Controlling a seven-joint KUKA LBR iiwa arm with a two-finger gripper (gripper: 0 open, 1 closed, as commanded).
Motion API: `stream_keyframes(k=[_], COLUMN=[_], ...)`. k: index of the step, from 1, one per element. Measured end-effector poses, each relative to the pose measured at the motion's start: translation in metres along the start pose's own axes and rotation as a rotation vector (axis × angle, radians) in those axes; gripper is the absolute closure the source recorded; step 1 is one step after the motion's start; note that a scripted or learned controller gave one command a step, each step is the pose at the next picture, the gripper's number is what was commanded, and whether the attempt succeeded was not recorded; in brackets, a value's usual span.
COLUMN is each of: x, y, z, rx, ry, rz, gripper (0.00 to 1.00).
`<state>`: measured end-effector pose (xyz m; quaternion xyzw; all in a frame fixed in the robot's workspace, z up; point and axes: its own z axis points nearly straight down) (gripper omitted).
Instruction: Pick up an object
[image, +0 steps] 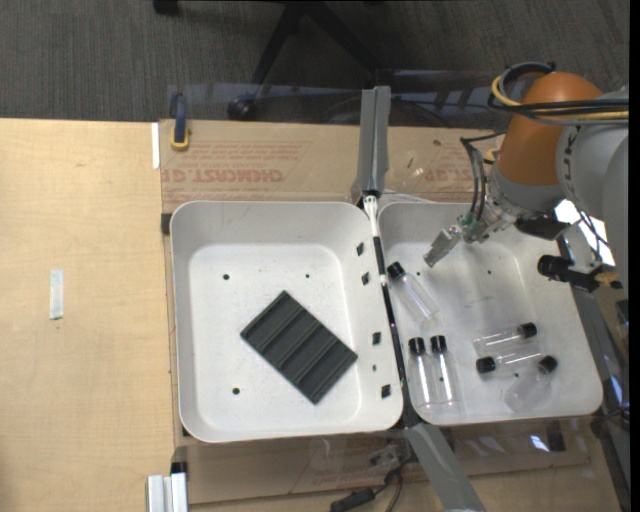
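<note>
Several clear vials with black caps lie in the right bin (590, 395). One vial (411, 291) lies near the bin's left wall, two vials (430, 372) lie side by side near the front, and others (508, 343) are scattered at the right. A dark ribbed rectangular tray (298, 346) lies at a slant in the left bin (190, 300). My gripper (441, 247) hangs over the far left part of the right bin, tilted down to the left, just above and to the right of the nearest vial's cap.
The divider (380, 290) where the two bin walls meet runs just left of the gripper. A grey post (374, 140) stands behind the bins. Cardboard (250, 165) lies at the back, and a wooden bench top (80, 300) at the left.
</note>
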<state>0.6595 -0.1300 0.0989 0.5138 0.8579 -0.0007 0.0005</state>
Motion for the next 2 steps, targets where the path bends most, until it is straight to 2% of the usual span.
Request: stream_keyframes(k=[1,2], x=[-0.0005,-0.0005], y=[0.0001,0.0001], z=[-0.0077,-0.0077], rx=[0.0,0.0], ry=[-0.001,-0.001], rz=[0.0,-0.001], gripper=[1.0,0.0])
